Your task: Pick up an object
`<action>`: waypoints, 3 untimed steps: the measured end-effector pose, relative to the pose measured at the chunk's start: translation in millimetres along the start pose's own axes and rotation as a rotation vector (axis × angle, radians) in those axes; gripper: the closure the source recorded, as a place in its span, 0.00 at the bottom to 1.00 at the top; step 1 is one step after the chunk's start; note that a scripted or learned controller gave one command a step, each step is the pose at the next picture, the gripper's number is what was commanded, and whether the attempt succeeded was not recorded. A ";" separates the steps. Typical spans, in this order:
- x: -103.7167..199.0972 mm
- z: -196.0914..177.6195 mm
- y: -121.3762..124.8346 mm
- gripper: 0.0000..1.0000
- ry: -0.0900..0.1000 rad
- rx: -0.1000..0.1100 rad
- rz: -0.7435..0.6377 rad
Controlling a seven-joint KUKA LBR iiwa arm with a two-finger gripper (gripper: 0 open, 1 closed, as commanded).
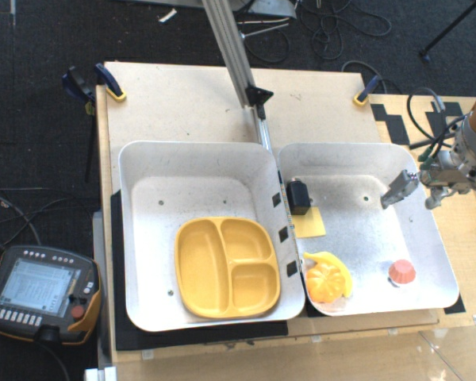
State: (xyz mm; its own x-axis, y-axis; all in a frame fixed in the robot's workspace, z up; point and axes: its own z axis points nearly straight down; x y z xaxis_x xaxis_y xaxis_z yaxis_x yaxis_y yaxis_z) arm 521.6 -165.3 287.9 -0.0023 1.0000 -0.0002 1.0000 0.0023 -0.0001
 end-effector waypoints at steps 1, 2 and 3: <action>0.0 0.0 0.0 0.00 0.000 0.000 0.001; -0.7 62.3 -6.0 0.00 0.002 0.006 0.003; -5.8 107.2 -5.6 0.00 0.001 0.005 0.003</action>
State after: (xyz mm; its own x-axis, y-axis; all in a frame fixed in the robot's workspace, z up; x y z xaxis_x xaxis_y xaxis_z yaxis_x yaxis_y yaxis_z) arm 516.0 -171.2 180.7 0.0008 1.0000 0.0008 1.0000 -0.0008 -0.0047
